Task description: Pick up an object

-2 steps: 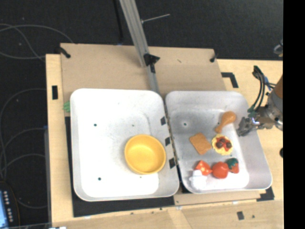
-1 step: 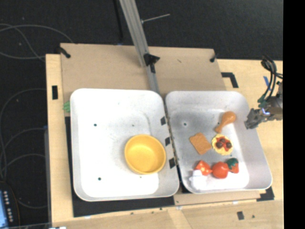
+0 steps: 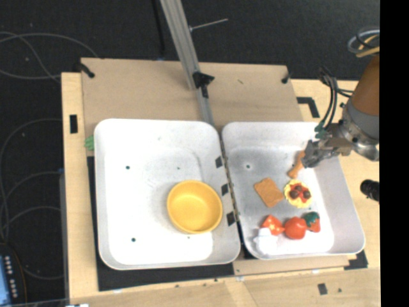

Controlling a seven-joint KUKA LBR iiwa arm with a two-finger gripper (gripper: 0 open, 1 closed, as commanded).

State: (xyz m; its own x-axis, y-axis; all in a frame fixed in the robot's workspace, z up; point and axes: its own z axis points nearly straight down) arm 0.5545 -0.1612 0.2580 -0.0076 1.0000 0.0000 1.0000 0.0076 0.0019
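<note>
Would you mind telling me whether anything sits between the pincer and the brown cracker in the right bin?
Nothing visible blocks it. The pincer hangs over the right bin, by a small orange piece; the brown cracker lies bare, lower left, beside a yellow toy.

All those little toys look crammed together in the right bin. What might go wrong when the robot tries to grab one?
1. The gripper sits right by a small orange piece near the bin wall, so it may bump the wall or only nudge the piece.
2. The brown cracker-like tile, the yellow toy and the red tomato lie close together, so reaching for one could shove its neighbours.
3. The tile lies flat, which may be hard to pinch.
</note>
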